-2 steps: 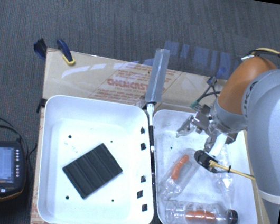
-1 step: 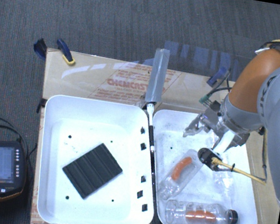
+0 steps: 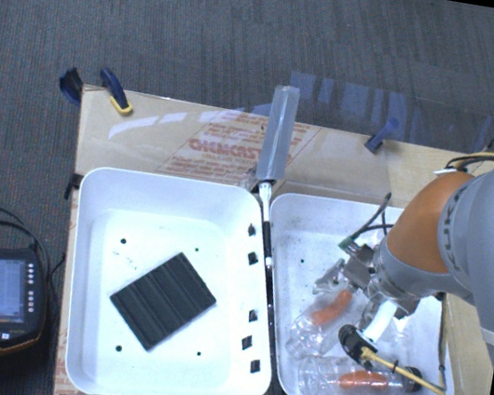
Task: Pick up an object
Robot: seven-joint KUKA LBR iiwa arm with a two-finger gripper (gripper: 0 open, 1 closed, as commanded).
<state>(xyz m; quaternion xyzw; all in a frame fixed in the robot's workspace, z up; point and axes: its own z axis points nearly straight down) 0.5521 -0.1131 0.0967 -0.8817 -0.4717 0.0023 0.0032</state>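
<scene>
I see the gripper (image 3: 342,282) low in the middle of the right bin (image 3: 300,234), just above a clear bottle (image 3: 323,315) with orange inside, but cannot tell its opening; a black pad (image 3: 163,300) lies mid left bin (image 3: 97,213).

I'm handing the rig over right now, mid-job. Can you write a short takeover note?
Gripper: down in the right bin, at a clear plastic piece with an orange part; no hold can be seen.
A second clear piece with orange inside lies near that bin's front wall.
A black ribbed slab lies flat in the left bin.
Done: no pick confirmed.
Left: grasp one object and lift it.
</scene>
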